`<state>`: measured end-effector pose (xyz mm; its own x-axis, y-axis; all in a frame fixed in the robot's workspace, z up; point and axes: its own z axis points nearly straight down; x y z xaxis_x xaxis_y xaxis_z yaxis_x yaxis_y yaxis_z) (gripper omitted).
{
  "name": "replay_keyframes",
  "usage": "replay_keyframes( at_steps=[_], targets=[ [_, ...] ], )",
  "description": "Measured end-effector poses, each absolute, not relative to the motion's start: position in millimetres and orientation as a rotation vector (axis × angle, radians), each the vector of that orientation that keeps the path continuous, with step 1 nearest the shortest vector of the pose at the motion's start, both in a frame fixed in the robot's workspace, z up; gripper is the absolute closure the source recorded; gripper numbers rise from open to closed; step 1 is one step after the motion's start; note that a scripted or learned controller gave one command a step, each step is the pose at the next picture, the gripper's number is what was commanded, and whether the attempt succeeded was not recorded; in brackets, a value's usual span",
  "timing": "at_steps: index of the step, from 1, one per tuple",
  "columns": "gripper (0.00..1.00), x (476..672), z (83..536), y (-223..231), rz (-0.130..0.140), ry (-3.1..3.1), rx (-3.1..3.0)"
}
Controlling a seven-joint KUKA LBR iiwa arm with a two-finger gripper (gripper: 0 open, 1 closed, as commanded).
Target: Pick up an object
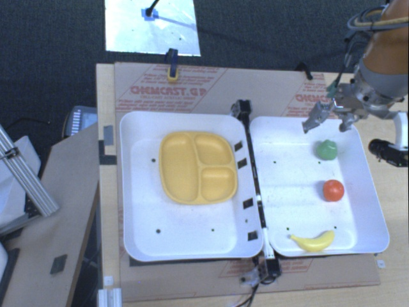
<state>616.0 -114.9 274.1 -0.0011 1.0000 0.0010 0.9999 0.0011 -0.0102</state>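
Notably, the left bin [137,235] holds a yellow divided plate [197,167]; the right bin [364,235] holds a green object [326,149], tomato [333,190] and banana [314,240]; gripper [330,121] jaws wide, holding nothing.

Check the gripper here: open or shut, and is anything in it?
Open. The gripper shows two fingers spread apart with only white bin floor between them. It hangs above the green fruit, which lies in the bin, not gripped.
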Motion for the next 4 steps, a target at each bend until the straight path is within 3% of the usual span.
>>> replay_keyframes(
  at_steps=[1, 4],
  targets=[
    [0.00, 617.8, 281.1, -114.5, -0.001, -2.226, -2.219],
    [0.00, 626.4, 133.1, -116.3, 0.003, -2.221, -2.220]
  ],
)
